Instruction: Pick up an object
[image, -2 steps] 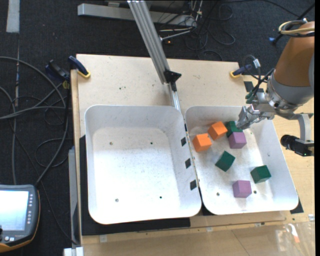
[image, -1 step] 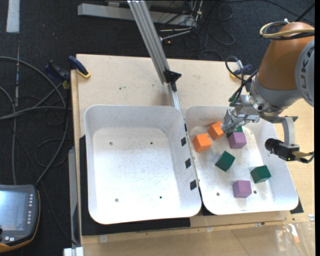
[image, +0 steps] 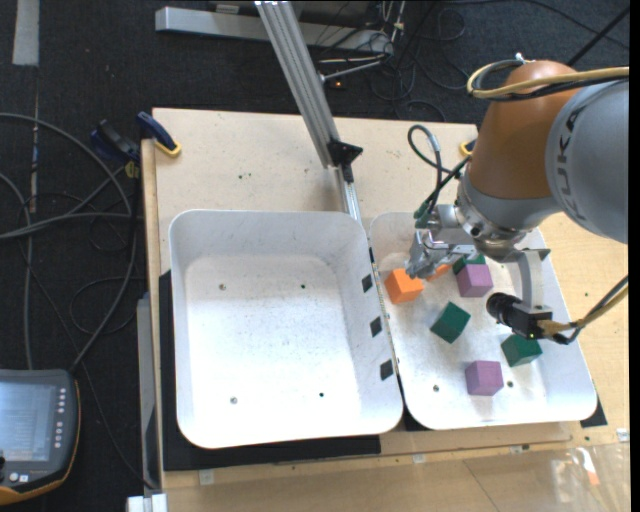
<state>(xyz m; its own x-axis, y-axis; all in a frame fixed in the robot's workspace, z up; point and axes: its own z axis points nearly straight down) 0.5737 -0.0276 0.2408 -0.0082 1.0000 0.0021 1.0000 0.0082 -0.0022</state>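
At the far left, off my desk (image: 250, 160), a handheld control tablet (image: 35, 430) lies on the dark floor among black cables (image: 60, 200). A blue and yellow clamp (image: 150, 132) sits at the desk's upper left corner. A slanted metal pole (image: 305, 85) comes down from the top and ends at the upper rim where the two bins meet.

The left bin (image: 270, 230) takes up the middle of the desk, white and speckled with small dark marks. The right bin (image: 560, 395) touches it along one side.

In the right bin, nearest the shared wall, lies an orange block (image: 404, 286). My pincer (image: 432, 255) hangs just above and to the right of it, close to the block's upper edge; I cannot tell how far my pincer is open, and I see nothing held in it. Below and right of the orange block sits a dark green cube (image: 450, 322). A purple cube (image: 474, 278) lies just under my wrist. Lower down, a second purple cube (image: 484, 377) rests near the bin's front. Right of it a second green cube (image: 521, 349) lies beside a black part of my tool. My grey arm (image: 590, 140), with its orange band (image: 515, 125), fills the upper right.
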